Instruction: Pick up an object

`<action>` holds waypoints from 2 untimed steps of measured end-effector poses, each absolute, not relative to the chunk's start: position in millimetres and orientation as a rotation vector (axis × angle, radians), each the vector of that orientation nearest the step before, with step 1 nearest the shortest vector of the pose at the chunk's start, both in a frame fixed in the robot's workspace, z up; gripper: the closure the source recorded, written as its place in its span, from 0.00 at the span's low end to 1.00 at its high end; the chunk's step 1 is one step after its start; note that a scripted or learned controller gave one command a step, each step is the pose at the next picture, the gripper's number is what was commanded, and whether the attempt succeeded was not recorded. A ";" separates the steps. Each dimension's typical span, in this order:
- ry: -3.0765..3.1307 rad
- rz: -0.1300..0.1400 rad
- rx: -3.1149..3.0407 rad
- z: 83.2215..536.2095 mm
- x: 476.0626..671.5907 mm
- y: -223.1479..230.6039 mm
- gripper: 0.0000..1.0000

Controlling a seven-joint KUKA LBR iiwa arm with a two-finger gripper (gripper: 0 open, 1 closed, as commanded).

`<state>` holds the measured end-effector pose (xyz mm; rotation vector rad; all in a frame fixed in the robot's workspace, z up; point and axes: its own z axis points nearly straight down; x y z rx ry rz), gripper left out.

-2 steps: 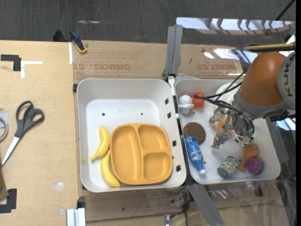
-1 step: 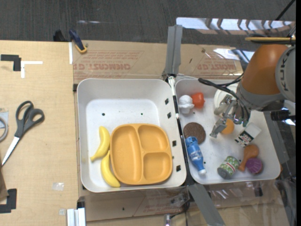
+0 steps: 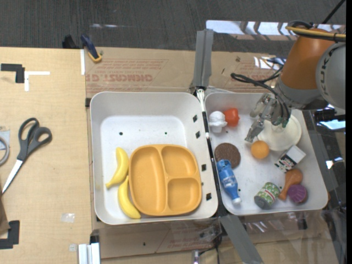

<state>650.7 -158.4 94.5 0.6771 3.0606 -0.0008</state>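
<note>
Orange ball (image 3: pixel 259 149) lies mid-bin in the right bin (image 3: pixel 313 164), just at 6 o'clock of the gripper (image 3: pixel 257 130), whose jaws hang narrowly parted, holding nothing. A white bowl (image 3: pixel 286 133) crowds the ball at 2 o'clock. A descent could strike that bowl, or the round ball could roll out as the jaws close.

- Orange divided plate (image 3: pixel 165 177)
- Two yellow bananas (image 3: pixel 119 168)
- Blue bottle (image 3: pixel 227 180) with white cap
- Orange ball (image 3: pixel 259 149)
- Purple round thing (image 3: pixel 297 193)
- Brown disc (image 3: pixel 227 154)
- White bins (image 3: pixel 143 106)
- Black-handled scissors (image 3: pixel 27 142)
</note>
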 end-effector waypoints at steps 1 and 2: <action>3.015 -0.001 0.877 92.5 542.3 -139.1 0.00; 3.011 -0.002 0.872 103.1 544.1 -138.9 1.00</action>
